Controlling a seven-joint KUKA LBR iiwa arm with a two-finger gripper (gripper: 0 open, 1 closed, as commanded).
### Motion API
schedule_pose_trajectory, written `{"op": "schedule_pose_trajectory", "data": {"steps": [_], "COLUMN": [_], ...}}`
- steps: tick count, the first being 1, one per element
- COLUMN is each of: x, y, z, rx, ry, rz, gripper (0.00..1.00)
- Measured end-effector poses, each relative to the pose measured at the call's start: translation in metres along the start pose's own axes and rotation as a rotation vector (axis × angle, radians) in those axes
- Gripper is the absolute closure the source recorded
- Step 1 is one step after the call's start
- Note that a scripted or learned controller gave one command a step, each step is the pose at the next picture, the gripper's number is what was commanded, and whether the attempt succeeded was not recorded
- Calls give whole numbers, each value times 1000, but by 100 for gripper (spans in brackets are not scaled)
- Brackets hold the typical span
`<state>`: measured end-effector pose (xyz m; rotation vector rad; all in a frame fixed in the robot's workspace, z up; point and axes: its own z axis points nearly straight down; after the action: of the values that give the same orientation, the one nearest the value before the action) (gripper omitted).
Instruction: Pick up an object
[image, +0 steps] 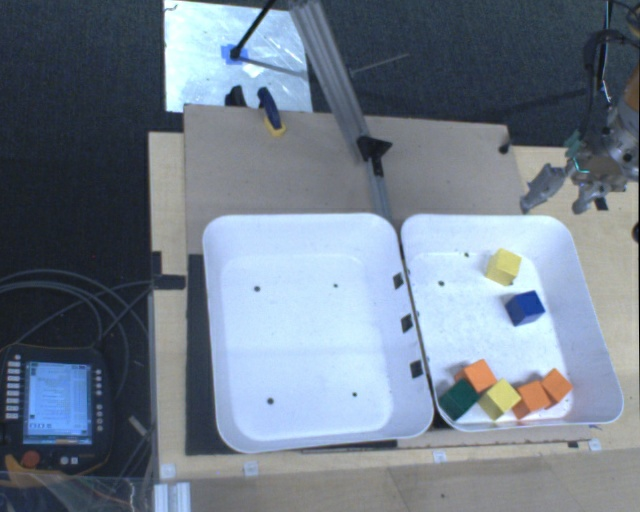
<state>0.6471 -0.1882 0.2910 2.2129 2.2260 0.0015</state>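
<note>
My gripper (572, 192) hangs beyond the far right corner of the right bin (590, 330), above the bench and outside the bin's rim. Its two fingers stand apart with nothing between them; it is released and grasping nothing.

Step in hand, as I judge it: the approach. No object is picked yet.

Count of candidate objects, all lying in the right bin:
- Yellow blocks: two. One yellow block (503, 266) sits near the bin's far wall; a second yellow block (498, 399) lies in the cluster at the near wall.
- Blue block (524, 307): one, just nearer than the far yellow block, apart from it.
- Orange blocks: three, at the near wall: one (480, 375), one (533, 397) and one (556, 384).
- Green block (458, 400): one, at the cluster's left end.

Total: seven blocks. The left bin (225, 250) beside it is noted.

Next move, in my judgement: I must travel inward over the right bin's rim, choose a target and descend with fingers spread. The far yellow block and the blue block stand free on all sides and look the easier picks; the near-wall cluster is packed, blocks touching or nearly so, leaving little room for a finger.
</note>
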Motion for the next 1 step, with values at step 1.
{"op": "schedule_pose_trajectory", "data": {"steps": [1], "x": [0], "y": [0], "z": [0], "rx": [1], "ry": [-1], "rz": [1], "gripper": [0]}}
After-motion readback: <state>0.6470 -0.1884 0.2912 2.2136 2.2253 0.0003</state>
